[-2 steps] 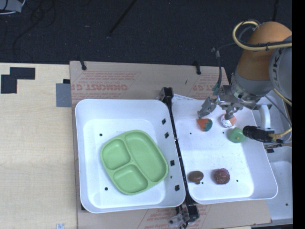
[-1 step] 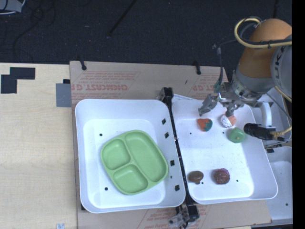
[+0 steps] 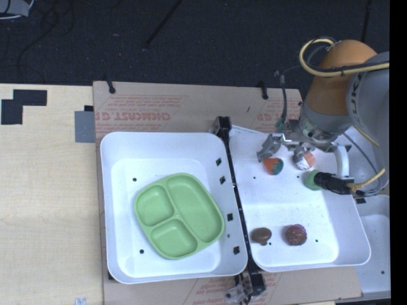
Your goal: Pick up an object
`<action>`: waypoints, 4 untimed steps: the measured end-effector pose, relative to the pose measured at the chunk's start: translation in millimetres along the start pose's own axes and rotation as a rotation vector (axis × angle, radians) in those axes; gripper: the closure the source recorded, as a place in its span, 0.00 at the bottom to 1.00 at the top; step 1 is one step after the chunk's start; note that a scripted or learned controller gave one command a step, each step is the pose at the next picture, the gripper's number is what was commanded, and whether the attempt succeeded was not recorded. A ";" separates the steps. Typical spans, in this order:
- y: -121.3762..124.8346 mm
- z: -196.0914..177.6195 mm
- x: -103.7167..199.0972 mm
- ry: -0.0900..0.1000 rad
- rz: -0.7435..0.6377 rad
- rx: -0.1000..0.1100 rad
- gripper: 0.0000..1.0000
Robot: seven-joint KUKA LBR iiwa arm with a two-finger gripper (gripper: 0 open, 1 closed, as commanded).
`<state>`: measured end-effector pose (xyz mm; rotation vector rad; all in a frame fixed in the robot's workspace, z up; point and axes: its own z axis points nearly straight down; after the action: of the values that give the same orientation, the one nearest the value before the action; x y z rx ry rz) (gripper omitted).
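Gripper low over back edge of right bin, fingers spread, grasping nothing. Orange-green ball just below left finger; brown piece and red piece near front wall, open floor between.

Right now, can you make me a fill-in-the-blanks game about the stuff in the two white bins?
1. The green plate lies in the ____ bin.
2. The plate has ____ compartments.
3. The dark red ball lies in the ____ bin, beside the brown lump.
4. The tool hangs over the ____ bin.

Missing words: left; three; right; right
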<state>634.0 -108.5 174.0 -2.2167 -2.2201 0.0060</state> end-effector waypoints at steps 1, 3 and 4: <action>0.1 43.4 1.0 0.000 0.001 0.001 0.00; -0.1 76.8 1.9 0.001 0.005 -0.001 1.00; 7.1 31.4 3.4 0.000 0.001 -0.007 1.00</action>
<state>640.9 -105.1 142.5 -2.2213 -2.2224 -0.0012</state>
